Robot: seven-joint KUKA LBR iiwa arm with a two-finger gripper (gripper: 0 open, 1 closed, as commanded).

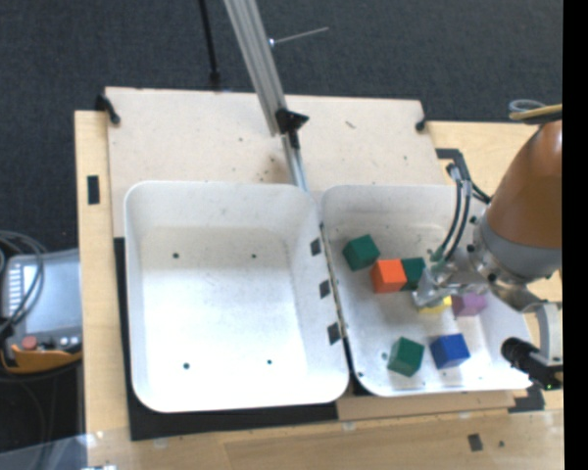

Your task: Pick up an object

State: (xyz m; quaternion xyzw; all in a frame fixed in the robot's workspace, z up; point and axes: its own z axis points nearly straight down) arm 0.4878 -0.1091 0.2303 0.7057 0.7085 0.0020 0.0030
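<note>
The right bin (pixel 372 213) holds several small blocks. A green block (pixel 361 253) lies toward its back left. An orange block (pixel 388 276) sits beside a second green block (pixel 413 270). Another green block (pixel 406 356) and a blue block (pixel 450 350) lie near the front wall. My gripper (pixel 433 290) reaches down from the right over a yellow block (pixel 431 306), with a purple block (pixel 469 304) just to its right. The gripper body hides the fingertips.
The left bin (pixel 157 213) stands beside the right one, sharing a middle wall. A slanted aluminium rail (pixel 260 62) rises from the back of the bench. Cables and a control box (pixel 29 306) lie off the bench at the left.
</note>
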